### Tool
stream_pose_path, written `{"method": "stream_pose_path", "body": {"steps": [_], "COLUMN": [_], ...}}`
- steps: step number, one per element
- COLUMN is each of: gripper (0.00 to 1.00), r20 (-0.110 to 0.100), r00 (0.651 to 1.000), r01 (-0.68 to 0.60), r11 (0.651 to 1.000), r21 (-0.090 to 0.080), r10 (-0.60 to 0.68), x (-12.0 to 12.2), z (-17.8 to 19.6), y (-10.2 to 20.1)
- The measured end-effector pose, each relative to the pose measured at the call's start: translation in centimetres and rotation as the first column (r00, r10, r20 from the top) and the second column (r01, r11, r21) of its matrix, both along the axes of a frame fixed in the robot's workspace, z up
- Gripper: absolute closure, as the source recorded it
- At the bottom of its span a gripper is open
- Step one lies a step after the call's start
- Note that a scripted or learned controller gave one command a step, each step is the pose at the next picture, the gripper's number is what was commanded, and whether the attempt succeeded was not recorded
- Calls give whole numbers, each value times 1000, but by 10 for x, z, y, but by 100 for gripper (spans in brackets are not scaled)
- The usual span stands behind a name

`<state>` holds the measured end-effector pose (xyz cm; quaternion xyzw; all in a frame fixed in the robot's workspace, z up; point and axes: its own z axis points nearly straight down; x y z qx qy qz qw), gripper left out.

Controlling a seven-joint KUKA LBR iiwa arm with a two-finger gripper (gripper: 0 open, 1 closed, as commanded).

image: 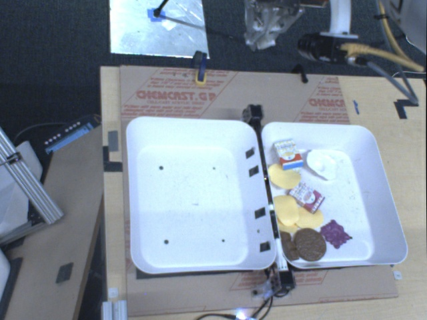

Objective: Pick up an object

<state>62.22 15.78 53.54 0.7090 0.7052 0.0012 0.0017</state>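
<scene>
The gripper (265, 27) hangs far behind the right bin (383, 179), holding nothing; its opening I cannot tell.

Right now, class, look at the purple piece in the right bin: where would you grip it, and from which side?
Probably from straight above, closing the tool across the narrower middle of the purple piece. It lies flat on the floor of the right bin with bare floor on its right and far sides. The brown round piece sits close on its left, so keep the fingers off that side.
</scene>
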Motion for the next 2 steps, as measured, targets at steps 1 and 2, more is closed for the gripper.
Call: {"method": "stream_pose_path", "body": {"steps": [1, 2], "gripper": [100, 100], "r20": [-18, 8], "r00": [1000, 1000], "r01": [-14, -11], "r11": [1000, 1000], "r21": [-2, 5], "r10": [14, 11], "x": [-22, 6], "z": [-187, -74], "y": [66, 77]}}
